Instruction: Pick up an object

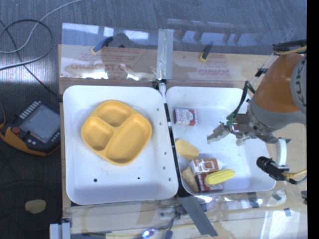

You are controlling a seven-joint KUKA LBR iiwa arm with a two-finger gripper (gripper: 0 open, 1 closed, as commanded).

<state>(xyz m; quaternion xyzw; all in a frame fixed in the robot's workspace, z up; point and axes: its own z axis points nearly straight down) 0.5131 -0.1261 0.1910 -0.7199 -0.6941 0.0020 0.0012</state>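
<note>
Approach step judged in hand: end effector is seen spread open and empty over bare floor of the right bin, candidates clustered at its near-left corner, so repositioning over the corn cob is needed before closing.

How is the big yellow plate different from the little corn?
The yellow plate is much bigger than the corn. The plate is wide with three sections; the corn is a thin stick shape. The plate sits alone in the left bin; the corn rests on a small carton in the right bin. Both are yellow.
</note>
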